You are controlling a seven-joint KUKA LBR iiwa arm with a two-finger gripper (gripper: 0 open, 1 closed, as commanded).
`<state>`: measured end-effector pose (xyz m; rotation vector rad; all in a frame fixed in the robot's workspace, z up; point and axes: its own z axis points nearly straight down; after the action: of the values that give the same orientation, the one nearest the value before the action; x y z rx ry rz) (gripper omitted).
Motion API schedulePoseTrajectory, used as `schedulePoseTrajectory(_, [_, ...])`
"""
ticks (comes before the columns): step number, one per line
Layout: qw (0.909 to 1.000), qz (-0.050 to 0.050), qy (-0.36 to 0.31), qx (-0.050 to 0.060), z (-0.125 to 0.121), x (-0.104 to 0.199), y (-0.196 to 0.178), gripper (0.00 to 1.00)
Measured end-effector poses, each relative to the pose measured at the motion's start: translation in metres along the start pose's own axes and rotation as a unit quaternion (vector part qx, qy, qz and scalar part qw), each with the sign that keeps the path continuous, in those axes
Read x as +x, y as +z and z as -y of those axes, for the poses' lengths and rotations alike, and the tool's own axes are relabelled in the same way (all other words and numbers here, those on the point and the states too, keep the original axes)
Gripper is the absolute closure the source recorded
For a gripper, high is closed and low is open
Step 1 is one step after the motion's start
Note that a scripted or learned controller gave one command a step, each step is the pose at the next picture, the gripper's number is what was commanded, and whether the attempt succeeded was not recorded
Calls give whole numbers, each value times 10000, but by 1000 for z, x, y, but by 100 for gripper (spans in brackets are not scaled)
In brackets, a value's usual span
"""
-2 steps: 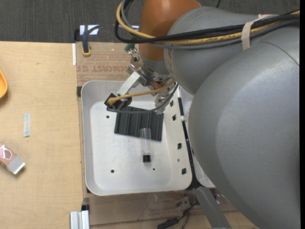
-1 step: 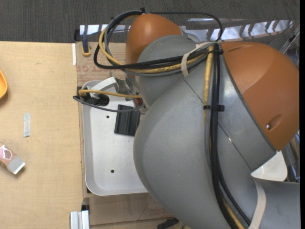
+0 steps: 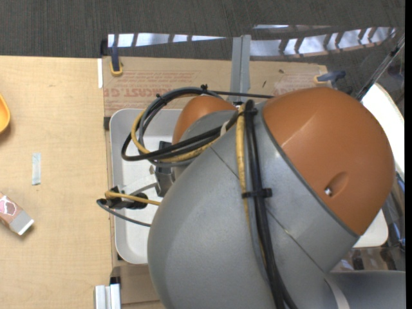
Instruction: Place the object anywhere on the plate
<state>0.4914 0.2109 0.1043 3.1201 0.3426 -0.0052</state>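
My grey arm (image 3: 219, 237) with its orange bands (image 3: 328, 153) fills the middle and right of the camera view and covers most of both bins. It reaches down into the left white bin (image 3: 125, 237), of which the left wall and a strip of floor show. A dark part of my gripper (image 3: 162, 169) shows under the wrist, low over the bin's middle. The arm hides whatever lies beneath it. Black and yellow cables (image 3: 145, 137) loop from the wrist over the bin.
Brown cardboard (image 3: 167, 82) lies behind the bins, with a clamp (image 3: 114, 62) at its left corner. On the wooden bench to the left lie an orange thing (image 3: 3, 114), a small grey strip (image 3: 36, 169) and a pink-and-white packet (image 3: 13, 214).
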Motion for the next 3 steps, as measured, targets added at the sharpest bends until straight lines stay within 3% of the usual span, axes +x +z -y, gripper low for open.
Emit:
schedulePoseTrajectory(1, [9691, 14, -2466, 1, 8, 40, 14, 0])
schedulePoseTrajectory(2, [9898, 19, -1428, 1, 19, -11, 14, 0])
schedulePoseTrajectory(3, [9897, 47, -1434, -8, 18, -12, 6, 100])
